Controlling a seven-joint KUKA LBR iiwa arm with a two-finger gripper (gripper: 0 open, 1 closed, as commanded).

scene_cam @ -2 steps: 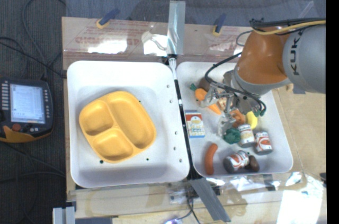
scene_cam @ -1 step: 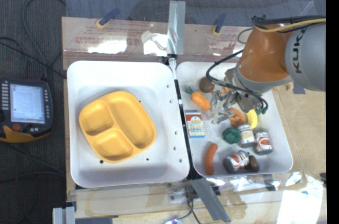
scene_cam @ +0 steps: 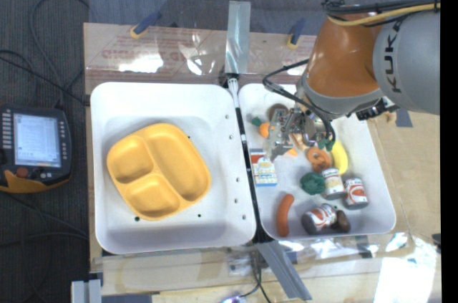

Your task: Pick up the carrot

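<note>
The gripper [scene_cam: 288, 131] hangs low inside the right bin [scene_cam: 372, 151], in its upper half; its metal fingers blur into the clutter under them, so I cannot tell whether they are spread or closed, or whether anything sits between them. The carrot [scene_cam: 286, 149] appears to be the small orange piece lying right at the fingertips, though it is tiny and partly covered. At about 10 o'clock from the gripper lies a small orange ball [scene_cam: 264, 128]. Toward 4 o'clock are an orange-and-green fruit [scene_cam: 319, 156] and a banana [scene_cam: 339, 157], half hidden by it. At 7 o'clock rests a small carton [scene_cam: 264, 171]. Farther toward 5 o'clock sit a green lump [scene_cam: 312, 183], two little cans [scene_cam: 344, 188], a dark bottle [scene_cam: 325, 218], and a sausage [scene_cam: 284, 213] by the bin's lower edge. The arm's orange band [scene_cam: 340, 58] covers the bin's 12 o'clock corner. At 9 o'clock, the left bin [scene_cam: 114, 223] holds a yellow divided plate [scene_cam: 159, 170].
</note>
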